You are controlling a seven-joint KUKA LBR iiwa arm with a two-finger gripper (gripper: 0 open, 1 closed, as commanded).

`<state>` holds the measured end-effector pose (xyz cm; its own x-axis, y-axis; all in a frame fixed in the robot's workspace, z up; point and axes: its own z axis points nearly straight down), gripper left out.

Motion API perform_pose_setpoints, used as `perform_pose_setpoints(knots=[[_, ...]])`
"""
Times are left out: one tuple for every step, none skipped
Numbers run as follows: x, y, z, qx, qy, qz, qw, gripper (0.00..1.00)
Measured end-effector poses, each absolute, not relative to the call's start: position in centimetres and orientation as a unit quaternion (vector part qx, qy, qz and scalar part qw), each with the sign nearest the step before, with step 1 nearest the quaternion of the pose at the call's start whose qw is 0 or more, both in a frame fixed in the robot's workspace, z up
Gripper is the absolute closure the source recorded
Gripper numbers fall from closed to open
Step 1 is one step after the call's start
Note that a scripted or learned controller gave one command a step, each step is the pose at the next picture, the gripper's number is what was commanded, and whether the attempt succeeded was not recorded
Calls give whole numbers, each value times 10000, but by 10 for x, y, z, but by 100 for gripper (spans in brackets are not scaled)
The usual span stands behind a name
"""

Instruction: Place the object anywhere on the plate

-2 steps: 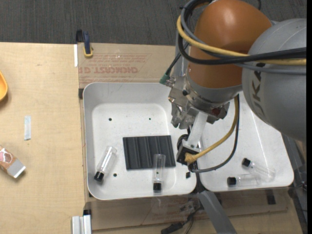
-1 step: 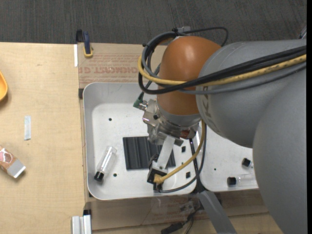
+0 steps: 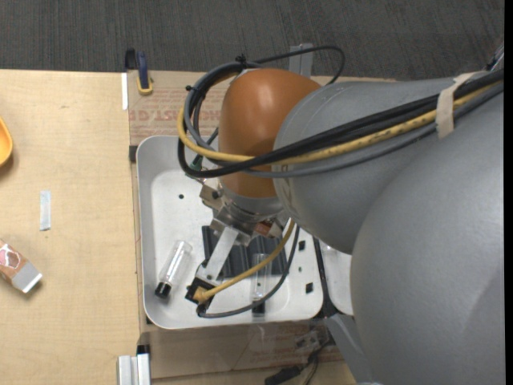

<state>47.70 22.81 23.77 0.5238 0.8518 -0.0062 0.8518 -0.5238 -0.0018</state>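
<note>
the arm (image 3: pixel 385 175) reaches in from the right and hangs low over the left white bin (image 3: pixel 152 215), its orange band (image 3: pixel 256 127) and cable loops covering much of the bin's middle. the tool (image 3: pixel 228 259) sits just under the wrist, a dark assembly pointed down toward the bin floor; its state cannot be told from this view, as housing, cables and a yellow hose cross in front of it. the likely task object, a clear tube with a black cap (image 3: pixel 172 269), lies flat on the bin floor in the near-left part of the bin, just beside the tool on its left, apparently apart from it, with nothing seen clamped. the tube's long axis runs on a diagonal, cap end toward the near-left corner, open end up and to the right. judgement: the coming move turns on a short shift leftward and a wrist turn to set the tool across that axis. the right half of the scene is covered by the arm, and no plate can be made out. small items lie on the worktop (image 3: pixel 72 135) to the left, well apart.
</note>
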Motion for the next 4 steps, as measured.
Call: perform_pose_setpoints(knots=[[477,228,238,8729,4879,-32,7,0],[477,228,238,8729,4879,-32,7,0],[477,228,238,8729,4879,-32,7,0],[477,143,251,9048,4259,-36,3,0]])
